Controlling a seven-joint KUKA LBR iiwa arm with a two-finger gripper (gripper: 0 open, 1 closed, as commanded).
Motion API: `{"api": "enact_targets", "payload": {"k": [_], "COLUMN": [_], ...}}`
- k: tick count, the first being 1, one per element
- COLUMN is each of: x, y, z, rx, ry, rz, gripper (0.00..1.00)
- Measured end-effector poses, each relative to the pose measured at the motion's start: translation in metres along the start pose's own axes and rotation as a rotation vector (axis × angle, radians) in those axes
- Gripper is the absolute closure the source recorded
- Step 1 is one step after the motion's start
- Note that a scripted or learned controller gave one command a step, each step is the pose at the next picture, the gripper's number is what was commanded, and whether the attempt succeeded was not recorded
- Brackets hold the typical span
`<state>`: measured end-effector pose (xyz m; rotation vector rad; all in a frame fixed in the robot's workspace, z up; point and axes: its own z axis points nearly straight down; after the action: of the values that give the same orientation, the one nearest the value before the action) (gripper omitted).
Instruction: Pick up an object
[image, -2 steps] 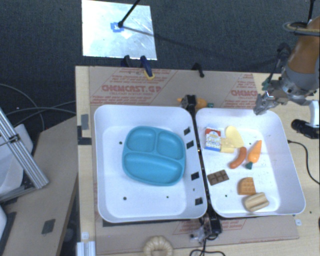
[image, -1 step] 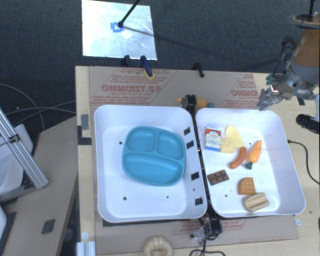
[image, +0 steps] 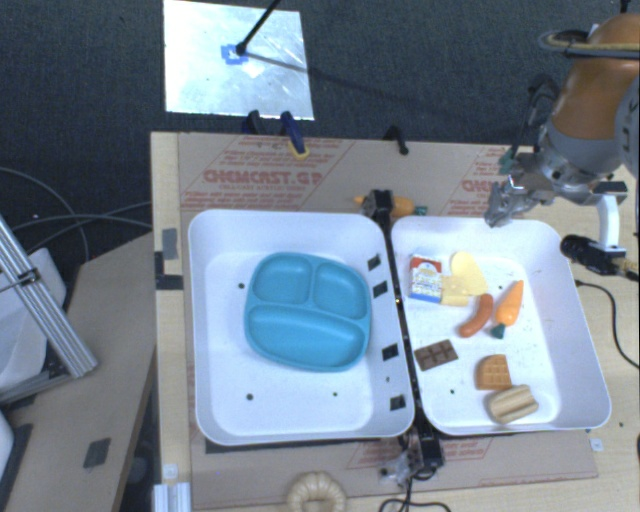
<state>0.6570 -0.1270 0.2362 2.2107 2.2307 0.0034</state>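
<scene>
One arm hangs its hand (image: 503, 208) (grip state unclear) over right bin's (image: 560, 250) far rim.

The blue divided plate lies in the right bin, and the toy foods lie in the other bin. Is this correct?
Not quite. The camera view shows the blue divided plate in the left bin; the toy foods, such as the carrot, lie in the right bin.

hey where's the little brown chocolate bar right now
The small brown chocolate bar lies in the right-hand white bin, near its left wall, below the red-and-white carton and left of the tan waffle piece.
</scene>
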Motion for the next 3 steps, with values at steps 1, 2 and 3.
{"api": "enact_targets", "payload": {"k": [1, 2, 3], "x": [0.060, 0.110, 0.157], "y": [-0.012, -0.025, -0.030], "z": [-0.004, -0.008, 0.008], "rx": [0.000, 0.001, 0.001], "ry": [0.001, 0.001, 0.000], "rz": [-0.001, 0.000, 0.001], "gripper": [1.00, 1.00, 1.00]}}
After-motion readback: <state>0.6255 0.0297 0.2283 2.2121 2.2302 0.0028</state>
